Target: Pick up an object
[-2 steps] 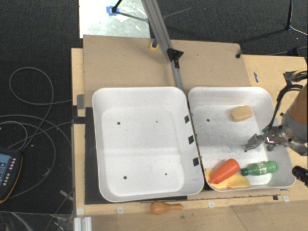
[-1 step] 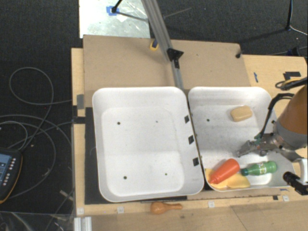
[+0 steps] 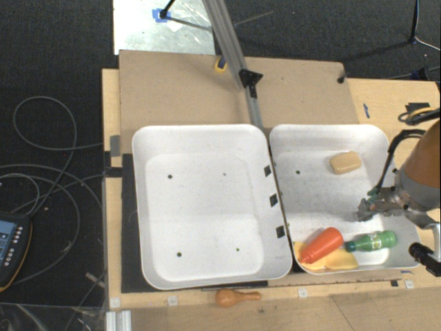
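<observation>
Two white bins sit side by side, the left bin bare. Over the right bin's right edge hangs the gripper; I cannot tell its state. Carrot, bottle and yellow piece crowd its near edge, a tan block near its far edge.

The arm is cut off by the right edge, so little beyond its wrist shows, and the gripper at its tip is too small and blurred to tell how it stands. The yellow thing in the right bin lies partly hidden under the orange carrot, its shape unclear. A handheld screen is clipped by the left edge.
</observation>
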{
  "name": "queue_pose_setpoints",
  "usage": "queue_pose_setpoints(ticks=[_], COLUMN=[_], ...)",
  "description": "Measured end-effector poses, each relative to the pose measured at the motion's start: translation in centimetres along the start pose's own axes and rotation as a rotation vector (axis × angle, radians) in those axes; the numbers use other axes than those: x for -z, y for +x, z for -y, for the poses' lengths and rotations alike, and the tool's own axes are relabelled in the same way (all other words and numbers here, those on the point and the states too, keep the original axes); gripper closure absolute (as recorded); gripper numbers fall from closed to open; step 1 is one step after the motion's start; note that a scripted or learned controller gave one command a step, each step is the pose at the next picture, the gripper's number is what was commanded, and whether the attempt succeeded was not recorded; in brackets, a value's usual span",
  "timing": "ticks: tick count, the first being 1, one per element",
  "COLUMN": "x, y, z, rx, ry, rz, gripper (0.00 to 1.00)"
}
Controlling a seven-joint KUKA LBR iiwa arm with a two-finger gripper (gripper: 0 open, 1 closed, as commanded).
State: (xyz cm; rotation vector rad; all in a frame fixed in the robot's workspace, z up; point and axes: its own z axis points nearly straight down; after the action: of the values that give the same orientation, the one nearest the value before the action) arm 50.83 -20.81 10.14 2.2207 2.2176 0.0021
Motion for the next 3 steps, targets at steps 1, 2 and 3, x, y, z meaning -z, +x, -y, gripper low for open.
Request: queue_pose_setpoints(ticks=[1, 2, 3], x=[4.5, 9.0, 15.4], y=[0.1, -0.4, -0.3], z=[0.3, -0.3, -0.1], rx=[0.004, 0.007, 0.008], ry=[-0.002, -0.003, -0.006], rz=[0.001, 0.001, 0.002], gripper=[1.0, 1.0, 1.0])
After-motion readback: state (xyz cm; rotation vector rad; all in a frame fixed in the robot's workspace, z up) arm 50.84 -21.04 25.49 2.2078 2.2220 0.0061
